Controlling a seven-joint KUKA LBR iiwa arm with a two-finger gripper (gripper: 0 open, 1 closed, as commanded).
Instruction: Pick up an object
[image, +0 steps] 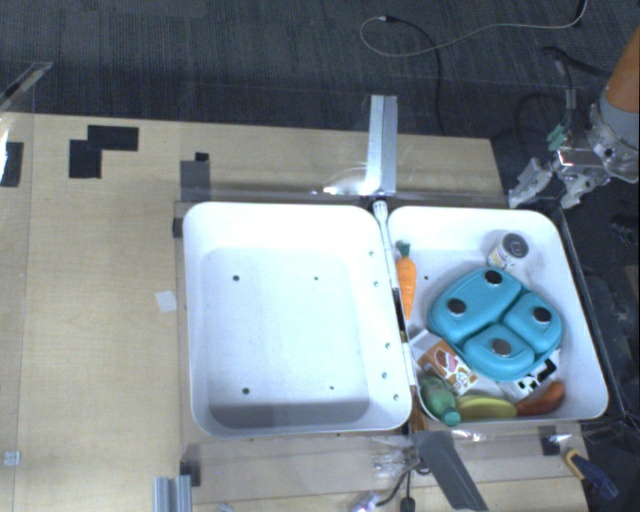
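Note:
The right bin (578, 300) holds the objects. A large blue three-lobed toy (495, 320) lies in its middle. A carrot (405, 272) rests along the divider, and a small round can (512, 248) stands at the back. Along the front sit a small printed box (447, 365), a green piece (440, 400), a banana (485, 405) and a red piece (545, 398). My gripper (552, 186) hangs above the bin's back right corner, outside the rim. It is open with nothing between its fingers.
The left bin (280, 320) lies beside the right one, with a metal post (383, 145) standing at the back between them. Cables (440, 40) run over the dark floor behind the bench. Black tape marks (100, 148) sit at the bench's far left.

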